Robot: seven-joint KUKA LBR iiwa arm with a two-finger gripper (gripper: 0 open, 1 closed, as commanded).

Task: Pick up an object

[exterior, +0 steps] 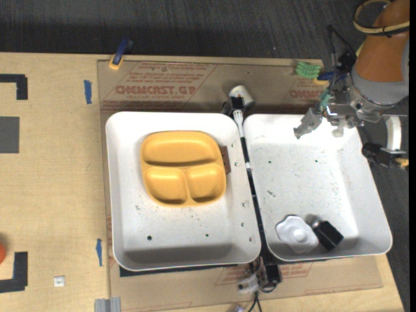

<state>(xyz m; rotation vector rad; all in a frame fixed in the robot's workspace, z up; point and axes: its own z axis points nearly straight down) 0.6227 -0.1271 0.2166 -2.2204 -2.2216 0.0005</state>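
The claw (323, 118) hangs empty, how far open I cannot tell, with the white bottle (296, 233) and black block (327, 233) well below it, touching, so it may nudge both and grab neither

Wooden surface (52, 174) with black tape marks, blue clamp (119, 52) at cardboard sheet (162, 86), green clamp (307, 69), dark carpet floor (162, 12)

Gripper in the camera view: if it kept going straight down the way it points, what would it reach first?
Probably bare floor of the right bin, near its upper edge. The gripper hangs there, well away from the white bottle and black object at the lower edge. Depth is unclear.
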